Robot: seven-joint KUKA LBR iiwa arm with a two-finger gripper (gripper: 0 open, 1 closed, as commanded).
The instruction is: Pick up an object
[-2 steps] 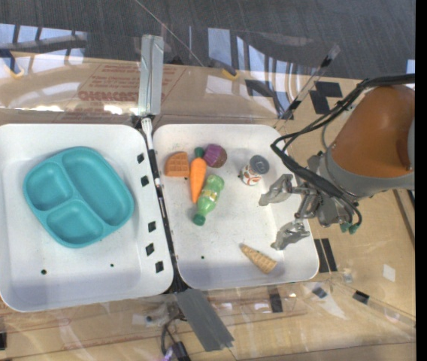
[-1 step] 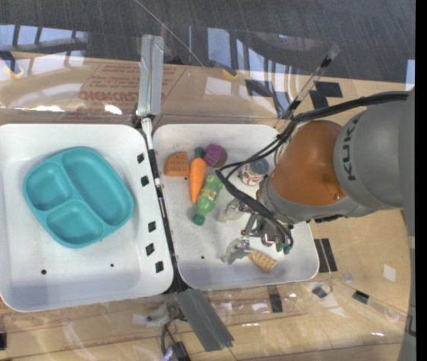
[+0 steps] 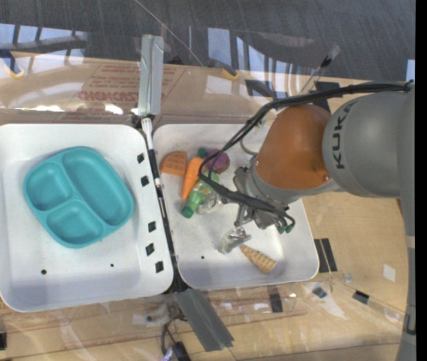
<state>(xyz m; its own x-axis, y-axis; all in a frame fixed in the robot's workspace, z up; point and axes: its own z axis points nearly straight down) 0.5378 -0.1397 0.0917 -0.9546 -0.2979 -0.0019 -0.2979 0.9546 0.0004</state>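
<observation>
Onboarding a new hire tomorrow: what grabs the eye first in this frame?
The bulky grey arm with its orange band looms over the right white bin, its tool low among toy food: an orange carrot, a waffle-patterned cone. In the left white bin lies a turquoise three-compartment plate.

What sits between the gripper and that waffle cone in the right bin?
Nothing visible. The gripper hangs just left of and above the waffle cone, with only bare floor of the right bin between; the carrot lies farther up.
</observation>
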